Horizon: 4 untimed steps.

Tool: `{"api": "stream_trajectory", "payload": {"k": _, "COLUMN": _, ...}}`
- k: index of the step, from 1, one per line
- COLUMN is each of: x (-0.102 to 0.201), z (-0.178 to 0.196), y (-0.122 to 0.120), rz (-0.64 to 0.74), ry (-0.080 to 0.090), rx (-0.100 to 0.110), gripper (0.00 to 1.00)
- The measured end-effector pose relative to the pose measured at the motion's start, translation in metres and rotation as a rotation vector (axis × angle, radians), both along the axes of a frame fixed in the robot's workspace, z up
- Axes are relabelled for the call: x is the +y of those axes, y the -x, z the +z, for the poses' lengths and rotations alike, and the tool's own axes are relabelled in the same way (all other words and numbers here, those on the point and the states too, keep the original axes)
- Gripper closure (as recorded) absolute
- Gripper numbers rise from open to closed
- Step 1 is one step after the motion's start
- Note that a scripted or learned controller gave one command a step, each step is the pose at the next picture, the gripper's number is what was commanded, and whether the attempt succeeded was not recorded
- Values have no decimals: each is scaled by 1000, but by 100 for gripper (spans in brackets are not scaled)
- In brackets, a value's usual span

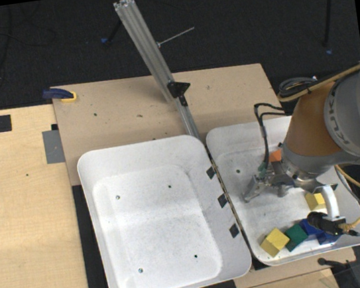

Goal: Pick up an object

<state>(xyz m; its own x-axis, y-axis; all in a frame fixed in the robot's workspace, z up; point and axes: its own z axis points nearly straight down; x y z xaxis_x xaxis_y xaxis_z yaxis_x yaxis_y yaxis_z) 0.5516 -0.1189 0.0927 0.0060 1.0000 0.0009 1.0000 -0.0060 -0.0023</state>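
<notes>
My gripper (259,186) hangs low over the middle of the right bin (233,142), under the grey arm with its orange band (310,120). Small orange (275,156) and green (263,173) bits show right beside the gripper's body; I cannot tell whether they are loose objects or parts of the tool. A yellow block (273,243) lies near the bin's front edge, with a green piece (294,235) and a blue piece (315,230) to its right. Another yellow piece (314,200) lies further right, partly hidden by the arm.
The left bin (154,217) sits beside the right one, with black clips (220,199) along the shared rim. A slanted metal rail (153,56) rises behind the bins. Cables (351,215) trail by the right bin's near corner.
</notes>
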Motion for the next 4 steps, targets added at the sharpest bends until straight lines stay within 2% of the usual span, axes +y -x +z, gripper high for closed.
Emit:
{"api": "stream_trajectory", "payload": {"k": 1, "x": -1, "z": 10, "y": 0, "rz": -8, "ry": -2, "rx": 1, "gripper": 100}}
{"api": "stream_trajectory", "payload": {"k": 3, "x": -13, "z": 101, "y": 7, "rz": -4, "ry": 1, "rx": -4, "gripper": 100}}
{"api": "stream_trajectory", "payload": {"k": 4, "x": -14, "z": 123, "y": 6, "rz": 4, "ry": 1, "rx": -3, "gripper": 100}}
